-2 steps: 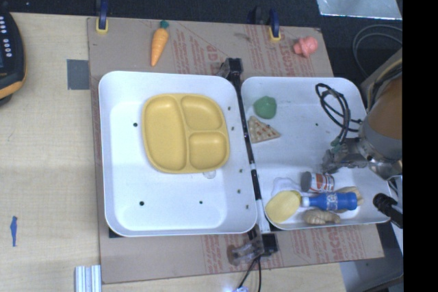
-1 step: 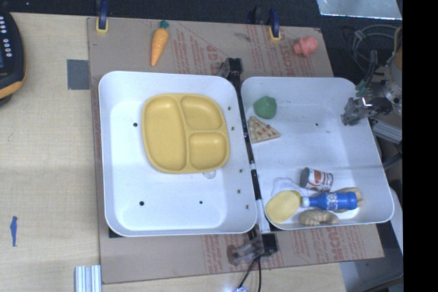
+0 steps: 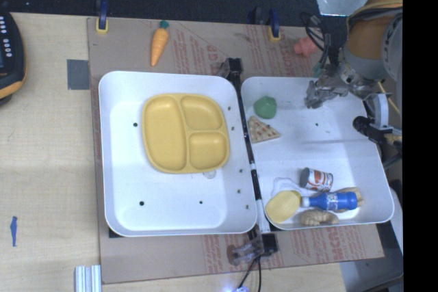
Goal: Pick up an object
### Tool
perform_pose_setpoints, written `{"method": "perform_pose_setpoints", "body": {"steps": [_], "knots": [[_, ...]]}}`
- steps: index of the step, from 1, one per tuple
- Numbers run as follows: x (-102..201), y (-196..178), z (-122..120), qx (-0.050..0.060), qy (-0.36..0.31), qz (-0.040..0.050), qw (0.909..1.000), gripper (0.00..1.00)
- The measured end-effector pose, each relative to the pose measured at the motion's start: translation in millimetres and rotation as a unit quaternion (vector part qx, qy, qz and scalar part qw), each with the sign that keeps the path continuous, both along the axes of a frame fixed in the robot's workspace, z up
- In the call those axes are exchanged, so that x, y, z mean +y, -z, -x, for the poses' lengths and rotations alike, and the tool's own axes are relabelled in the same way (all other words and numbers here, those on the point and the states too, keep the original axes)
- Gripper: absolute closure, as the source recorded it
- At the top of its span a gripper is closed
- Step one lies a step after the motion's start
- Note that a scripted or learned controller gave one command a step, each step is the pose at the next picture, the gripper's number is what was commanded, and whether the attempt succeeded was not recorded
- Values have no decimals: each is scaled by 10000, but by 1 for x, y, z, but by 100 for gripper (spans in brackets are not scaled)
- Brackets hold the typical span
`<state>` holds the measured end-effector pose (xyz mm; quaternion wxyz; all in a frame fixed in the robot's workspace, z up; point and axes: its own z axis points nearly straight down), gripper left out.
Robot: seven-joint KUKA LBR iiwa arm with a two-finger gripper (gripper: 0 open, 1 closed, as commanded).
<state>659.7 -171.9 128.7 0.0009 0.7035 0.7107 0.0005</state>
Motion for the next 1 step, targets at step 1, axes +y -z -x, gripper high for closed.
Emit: {"method": "perform_pose_setpoints", "body": {"steps": [1], "knots": [[2, -62, 48, 21, 49, -6, 10000, 0]]}}
